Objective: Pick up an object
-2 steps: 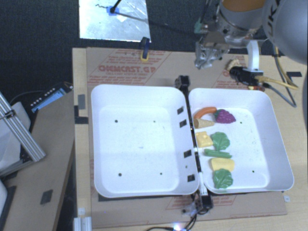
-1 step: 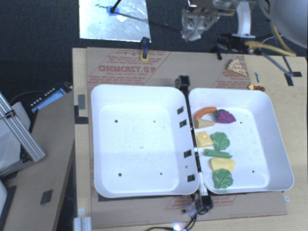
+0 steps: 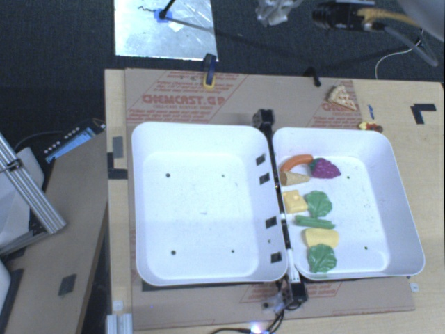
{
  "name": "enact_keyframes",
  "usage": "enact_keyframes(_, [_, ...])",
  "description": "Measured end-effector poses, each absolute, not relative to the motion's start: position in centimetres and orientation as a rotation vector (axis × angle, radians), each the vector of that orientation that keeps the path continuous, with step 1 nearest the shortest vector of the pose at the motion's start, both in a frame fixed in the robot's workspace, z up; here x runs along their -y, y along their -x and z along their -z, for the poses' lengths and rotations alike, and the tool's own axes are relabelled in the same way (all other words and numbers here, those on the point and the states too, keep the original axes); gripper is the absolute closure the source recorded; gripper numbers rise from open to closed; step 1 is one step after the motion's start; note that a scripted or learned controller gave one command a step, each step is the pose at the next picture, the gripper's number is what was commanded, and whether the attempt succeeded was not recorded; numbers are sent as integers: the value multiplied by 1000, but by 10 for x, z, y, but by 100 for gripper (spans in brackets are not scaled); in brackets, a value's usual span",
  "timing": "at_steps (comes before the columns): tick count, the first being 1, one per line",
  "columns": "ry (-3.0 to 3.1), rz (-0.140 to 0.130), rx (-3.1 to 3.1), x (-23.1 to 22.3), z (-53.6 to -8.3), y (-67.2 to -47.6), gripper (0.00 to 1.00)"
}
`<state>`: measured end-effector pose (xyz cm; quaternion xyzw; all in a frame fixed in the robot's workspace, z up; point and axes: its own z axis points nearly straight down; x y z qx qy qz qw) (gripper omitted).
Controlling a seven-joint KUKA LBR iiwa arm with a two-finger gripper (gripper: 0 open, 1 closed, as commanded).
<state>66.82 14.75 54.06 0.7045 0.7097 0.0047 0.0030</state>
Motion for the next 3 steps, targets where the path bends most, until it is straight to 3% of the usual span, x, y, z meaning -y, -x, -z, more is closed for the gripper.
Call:
enact_keyframes(1, [-2215, 15, -2241, -238, -403, -664, 100])
enact_keyframes(2, [-2211, -17, -2225, -235, -505, -668, 100])
enact_keyframes(3, [-2215, -3, -2227, -235, -499, -668, 0])
